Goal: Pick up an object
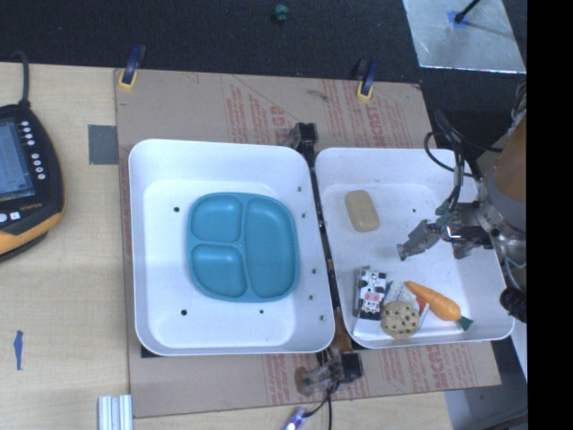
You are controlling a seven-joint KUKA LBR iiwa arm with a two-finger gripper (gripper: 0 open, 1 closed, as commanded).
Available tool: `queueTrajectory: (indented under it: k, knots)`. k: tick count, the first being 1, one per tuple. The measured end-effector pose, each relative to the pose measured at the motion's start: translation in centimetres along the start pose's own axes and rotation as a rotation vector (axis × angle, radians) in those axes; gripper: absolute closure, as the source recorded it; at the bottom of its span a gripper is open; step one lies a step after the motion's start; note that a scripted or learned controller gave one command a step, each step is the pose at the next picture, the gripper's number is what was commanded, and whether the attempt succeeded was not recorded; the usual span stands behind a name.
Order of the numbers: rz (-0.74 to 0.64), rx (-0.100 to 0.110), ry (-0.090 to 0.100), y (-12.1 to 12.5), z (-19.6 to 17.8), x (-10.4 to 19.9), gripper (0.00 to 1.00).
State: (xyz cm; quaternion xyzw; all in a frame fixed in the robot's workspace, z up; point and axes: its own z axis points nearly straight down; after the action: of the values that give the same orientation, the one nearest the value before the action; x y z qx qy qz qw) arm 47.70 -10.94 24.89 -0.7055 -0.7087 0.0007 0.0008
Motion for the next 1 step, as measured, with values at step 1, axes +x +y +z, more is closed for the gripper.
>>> queueTrajectory:
  k: [1]
  knots:
    - [-0.002, 0.001, -0.002, 7.24, 3.82, 2.85, 0.0]
